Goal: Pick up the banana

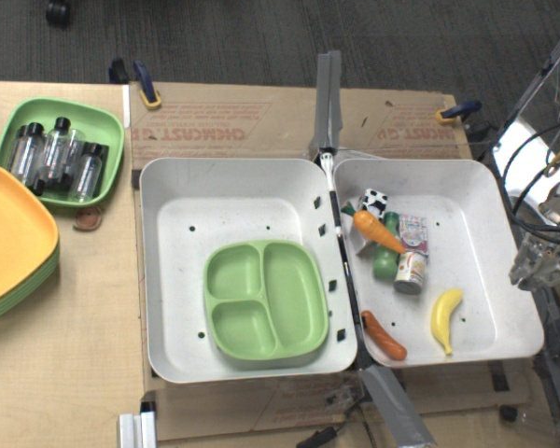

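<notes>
Looking at the right bin point(485, 194): the banana point(445, 319) lies on the bin floor near the front right corner, long axis close to upright in the camera view, leaning slightly, with the upper tip tilted to the right and the lower tip pointing at the bin's front wall. It sits clear of its neighbours: the small can point(410, 273) is just up and left of it, the red sausage-shaped toy point(384, 336) lies to its lower left, and the carrot point(379, 232) is further up.

The gripper point(539, 261) hangs at the right rim of the same bin, outside the wall, so the banana lies to its left and a bit toward the front. Cannot tell whether it is released or clenched; that part is a blurred grey mass against the frame edge. Nothing visible in its grasp.

Judgement: the approach needs a short move left over the rim, then down, closing across the banana's short axis, roughly left-right in this view. The can is the nearest collision risk. The green divided plate point(264, 301) in the left bin point(168, 250) is irrelevant here.
</notes>
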Robot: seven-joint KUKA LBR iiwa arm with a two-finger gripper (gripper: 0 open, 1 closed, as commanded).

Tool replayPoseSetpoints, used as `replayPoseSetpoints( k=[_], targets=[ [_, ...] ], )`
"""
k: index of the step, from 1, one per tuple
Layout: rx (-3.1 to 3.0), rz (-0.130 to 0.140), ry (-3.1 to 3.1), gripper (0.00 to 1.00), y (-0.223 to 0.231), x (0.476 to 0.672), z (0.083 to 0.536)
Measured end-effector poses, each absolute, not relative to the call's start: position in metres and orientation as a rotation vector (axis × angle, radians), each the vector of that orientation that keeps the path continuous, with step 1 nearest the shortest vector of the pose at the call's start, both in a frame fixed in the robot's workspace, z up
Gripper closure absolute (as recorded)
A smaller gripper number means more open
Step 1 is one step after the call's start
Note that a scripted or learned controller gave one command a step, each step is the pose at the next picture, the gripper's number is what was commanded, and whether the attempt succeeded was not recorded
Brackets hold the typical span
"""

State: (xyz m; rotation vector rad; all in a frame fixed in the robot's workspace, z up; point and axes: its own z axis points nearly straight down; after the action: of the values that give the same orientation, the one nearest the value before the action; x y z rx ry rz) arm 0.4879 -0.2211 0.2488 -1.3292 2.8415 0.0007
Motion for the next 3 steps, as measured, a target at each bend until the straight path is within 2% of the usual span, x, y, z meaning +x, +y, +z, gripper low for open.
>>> replayPoseSetpoints(
  k=[3],
  targets=[
    [-2.091,0.004,2.338,1.00,-0.221,0.479,0.280]
  ],
)
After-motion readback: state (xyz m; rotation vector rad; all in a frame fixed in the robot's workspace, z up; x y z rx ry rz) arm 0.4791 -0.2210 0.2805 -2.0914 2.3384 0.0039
